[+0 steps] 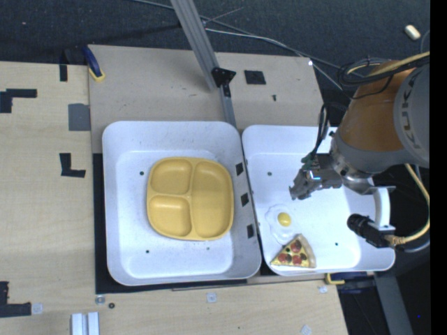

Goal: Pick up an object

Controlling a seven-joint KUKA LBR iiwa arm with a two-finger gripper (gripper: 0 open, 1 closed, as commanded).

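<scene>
Gripper (302, 189) hangs over right bin (279, 142), finger spread unclear, nothing visibly held; centre over toy fried egg (282, 220) just below, descend straight, avoid pizza slice (295, 253).

1. White letters run along the grey casing of the arm (419, 128), at three o'clock in the camera view; "KU" can be read before the frame cuts them off.
2. Nothing else carries legible text, numbers or signs.
</scene>
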